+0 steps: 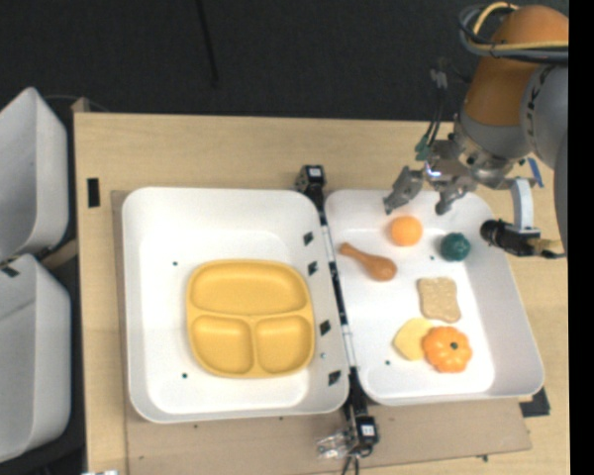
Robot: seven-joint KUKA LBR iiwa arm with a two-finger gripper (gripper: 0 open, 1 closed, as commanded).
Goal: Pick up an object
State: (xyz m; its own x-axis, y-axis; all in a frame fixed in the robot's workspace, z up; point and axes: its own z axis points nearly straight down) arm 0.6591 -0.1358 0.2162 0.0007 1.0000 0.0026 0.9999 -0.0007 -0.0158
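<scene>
Now, step in hand: the approach. The tool (423, 194) hangs over the far end of the right bin (515, 295), with nothing between its fingers, so no grasp has begun.
Tool state: fingers spread apart, pointing down toward the bin floor, one to each side of a gap that lies above and slightly beyond the orange ball (406, 231).
Nearest candidate: the orange ball, lying free on the bin floor just below the tool, apart from its neighbours.
Other candidates: a dark green ball (455, 246) beside it, a brown drumstick-shaped piece (368, 261) toward the bin's divider, a slice of toast (439, 299), a pale yellow wedge (410, 338) touching a small pumpkin (447, 349).
Left bin (148, 265): holds a yellow divided plate (249, 317), well apart from the tool.
Arm: the grey arm with the orange band (510, 62) reaches in over the worktop (99, 156).
Next move calls for: by my judgement, a small shift toward the viewer so the gap straddles the orange ball, then a straight descent and a close.
Risk: a round thing may roll away if one finger touches first.
</scene>
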